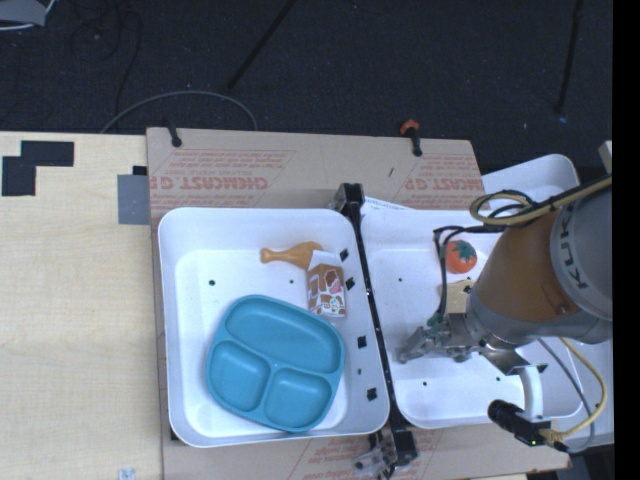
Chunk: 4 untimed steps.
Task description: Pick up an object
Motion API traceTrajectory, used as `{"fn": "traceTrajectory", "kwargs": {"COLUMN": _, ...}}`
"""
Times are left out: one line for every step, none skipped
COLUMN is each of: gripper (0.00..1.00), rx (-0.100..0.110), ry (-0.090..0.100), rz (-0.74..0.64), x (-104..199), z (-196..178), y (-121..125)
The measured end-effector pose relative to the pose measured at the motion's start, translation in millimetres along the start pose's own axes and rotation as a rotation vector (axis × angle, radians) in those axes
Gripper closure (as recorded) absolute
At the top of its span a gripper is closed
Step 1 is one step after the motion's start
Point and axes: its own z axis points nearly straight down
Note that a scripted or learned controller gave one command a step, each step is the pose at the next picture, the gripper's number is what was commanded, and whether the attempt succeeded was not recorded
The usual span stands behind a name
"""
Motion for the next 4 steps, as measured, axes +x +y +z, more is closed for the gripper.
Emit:
{"fn": "traceTrajectory", "kwargs": {"gripper": 1.0, "rx": -0.002, "ry": 0.001, "rz": 0.006, "x": -1.7, "z": -12.8, "y": 0.8}}
{"fn": "traceTrajectory", "kwargs": {"gripper": 1.0, "rx": -0.005, "ry": -0.001, "rz": 0.005, "x": -12.5, "z": -61.6, "y": 1.7}}
{"fn": "traceTrajectory", "kwargs": {"gripper": 1.0, "rx": -0.003, "ry": 0.0, "rz": -0.001, "x": -10.7, "z": -107.1, "y": -6.8}}
{"fn": "traceTrajectory", "kwargs": {"gripper": 1.0, "rx": -0.006, "ry": -0.001, "rz": -0.001, "x": -16.3, "z": -152.4, "y": -12.4}}
